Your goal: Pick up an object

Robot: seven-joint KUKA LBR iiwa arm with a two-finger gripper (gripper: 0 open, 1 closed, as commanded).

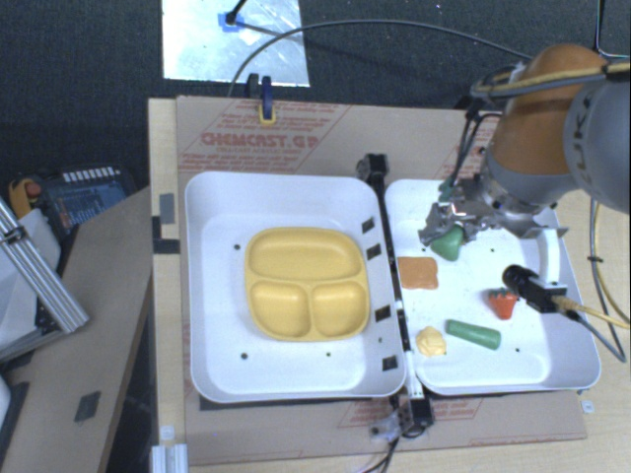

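Green object (447, 243): located in the right bin (572, 363), upper left part of its floor, directly at the tips of my gripper (443, 227). The gripper sits low over this piece and the metal fingers overlap its upper edge; whether they are spread or closed I cannot tell from this angle, and I cannot confirm that the piece sits between them.

Other contents of the right bin: an orange flat square piece (418, 272) just left of and below the green object, apart from it; a small pale yellow piece (431, 341) near the front wall; a green elongated piece (473, 334) lying on its side just right of the yellow one; a red piece (503, 305) further right, touching or partly overlapped by a black part (527, 289) of my arm assembly.

Left bin (217, 205): holds a yellow compartment tray (306, 282), lying flat near the centre.

Both bins rest side by side on the surface (296, 136), their inner walls touching along a clipped seam.
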